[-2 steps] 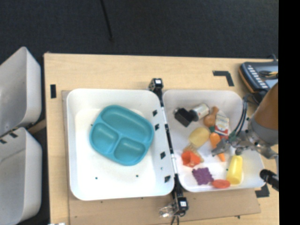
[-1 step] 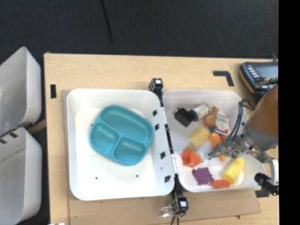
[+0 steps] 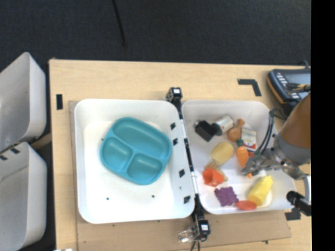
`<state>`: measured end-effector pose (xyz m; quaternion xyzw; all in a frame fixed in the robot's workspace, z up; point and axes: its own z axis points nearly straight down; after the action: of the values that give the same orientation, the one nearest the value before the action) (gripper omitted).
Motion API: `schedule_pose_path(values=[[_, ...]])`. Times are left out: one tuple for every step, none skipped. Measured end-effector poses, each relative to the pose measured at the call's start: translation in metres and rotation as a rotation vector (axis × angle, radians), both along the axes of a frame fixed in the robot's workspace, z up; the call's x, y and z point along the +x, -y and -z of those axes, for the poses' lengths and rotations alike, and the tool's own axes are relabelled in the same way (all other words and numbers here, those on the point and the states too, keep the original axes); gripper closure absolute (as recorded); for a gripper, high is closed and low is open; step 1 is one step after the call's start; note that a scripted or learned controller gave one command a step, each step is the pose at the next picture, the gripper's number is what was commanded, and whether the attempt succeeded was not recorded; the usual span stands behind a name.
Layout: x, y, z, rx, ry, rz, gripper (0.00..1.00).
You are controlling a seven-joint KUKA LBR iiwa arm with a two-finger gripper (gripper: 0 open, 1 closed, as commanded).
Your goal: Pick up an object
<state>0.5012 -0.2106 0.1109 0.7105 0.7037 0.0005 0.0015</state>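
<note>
left bin [image 3: 84, 156]: i saw a glossy teal divided plate [image 3: 136, 150].
right bin [image 3: 207, 205]: lumpy purple toy [image 3: 226, 195], smooth yellow piece [image 3: 260, 190].
gripper [image 3: 255, 166]: metal; i couldn't tell open or closed.

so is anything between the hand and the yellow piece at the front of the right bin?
Nothing visible. The hand hangs over the right bin, with the yellow piece just below it in the view. The orange carrot-like piece sits beside the hand, off that path.
</note>
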Motion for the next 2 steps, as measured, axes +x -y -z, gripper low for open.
schedule_pose_path(values=[[-0.002, 0.003, -0.043, -0.001, 0.002, -0.003, 1.0], [-0.003, 0.014, -0.093, -0.002, 0.004, -0.001, 1.0]])
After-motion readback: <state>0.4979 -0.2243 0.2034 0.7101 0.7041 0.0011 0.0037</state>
